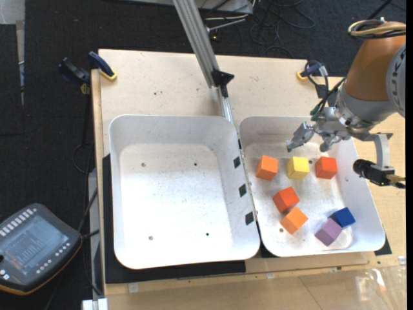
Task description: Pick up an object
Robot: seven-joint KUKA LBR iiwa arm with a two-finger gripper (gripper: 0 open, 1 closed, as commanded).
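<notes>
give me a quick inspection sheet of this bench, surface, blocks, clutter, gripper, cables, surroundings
surface: pale speckled bench board bearing a left bin and a right bin, side by side.
job's things: seven blocks in the right bin: orange block, yellow block, red-orange block, red block, second orange block, blue block, purple block.
clutter: clamps at the board's far corners.
grippers: gripper above the right bin's far end, jaws spread, nothing between them.
cables: black cables on the floor beyond the bench.
surroundings: metal strut, teach pendant at lower left.
</notes>
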